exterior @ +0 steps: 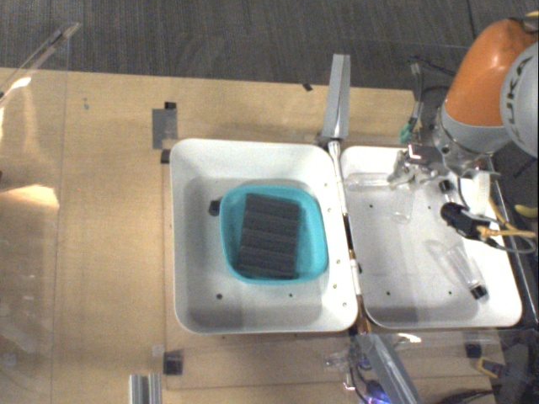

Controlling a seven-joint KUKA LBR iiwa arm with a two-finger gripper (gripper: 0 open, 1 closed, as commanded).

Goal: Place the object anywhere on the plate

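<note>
With the block point(269, 236) already lying flat on the plate point(316, 225), I park the gripper point(429, 162) over the right bin point(413, 310); its spread is unclear.

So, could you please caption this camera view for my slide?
Dark ridged block on teal plate in left bin; arm over right bin.

dark ridged block point(269, 236) covers most of the teal plate point(315, 244).
</note>
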